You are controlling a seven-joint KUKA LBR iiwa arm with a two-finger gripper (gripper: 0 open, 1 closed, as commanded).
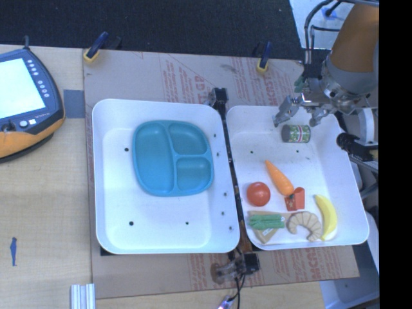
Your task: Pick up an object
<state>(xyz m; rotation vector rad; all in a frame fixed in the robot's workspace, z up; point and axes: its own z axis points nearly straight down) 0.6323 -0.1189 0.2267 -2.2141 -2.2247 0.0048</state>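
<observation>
Glossy white plastic bins (116,237) sit on matt brown cardboard (161,76) (printed, creased) over pale wood bench (38,224).

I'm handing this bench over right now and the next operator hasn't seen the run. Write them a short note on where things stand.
Gripper: open, fingers spread, hovering at the far end of the right bin just above the can; nothing between the fingers.
Right bin: can lying on its side at the far end; carrot, tomato, a small red piece, banana, croissant and a green item toward the near end.
Left bin: blue divided plate.
Done: nothing picked up yet.
Left: close on an object, likely the can, and lift it.
</observation>
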